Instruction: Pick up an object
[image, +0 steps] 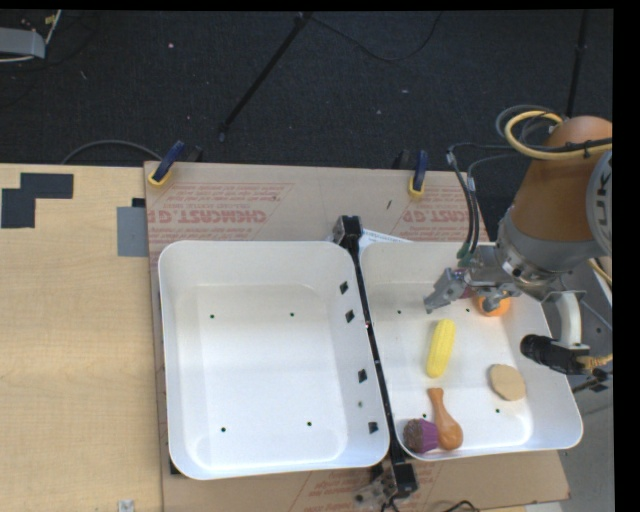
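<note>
The yellow corn cob (441, 347) lies in the right bin (560, 425), just below my claw (470, 290). I judge it light, stiff, a bit slick; I'd pinch its middle. An orange piece (492, 305) sits by the claw; its grip I can't tell.

Open floor across the left shallow white bin (180, 300); right white bin (555, 435) crowded by yellow corn cob (440, 347), tan oval piece (507, 381), orange-and-purple toy (436, 424).
</note>
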